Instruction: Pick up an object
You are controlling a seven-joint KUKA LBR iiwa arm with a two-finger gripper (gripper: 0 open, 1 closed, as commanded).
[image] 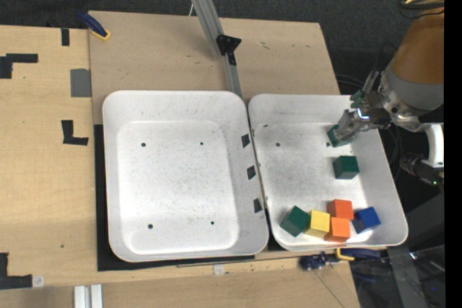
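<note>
My gripper (345,130) hangs over the upper right part of the right bin (296,155), reaching in from the right. A small dark green block (336,136) sits tilted between its fingertips, and the fingers are shut on it. Just below it a second green cube (346,167) rests on the bin floor, apart from the gripper. Along the bin's near edge lies a cluster: a green block (294,220), a yellow block (318,221), two orange blocks (341,209) (339,228) and a blue block (367,218).
The left bin (173,169) lies beside the right one, their rims touching in the middle. A slanted metal pole (206,0) rises from behind the bins. The wooden bench (43,155) extends to the left.
</note>
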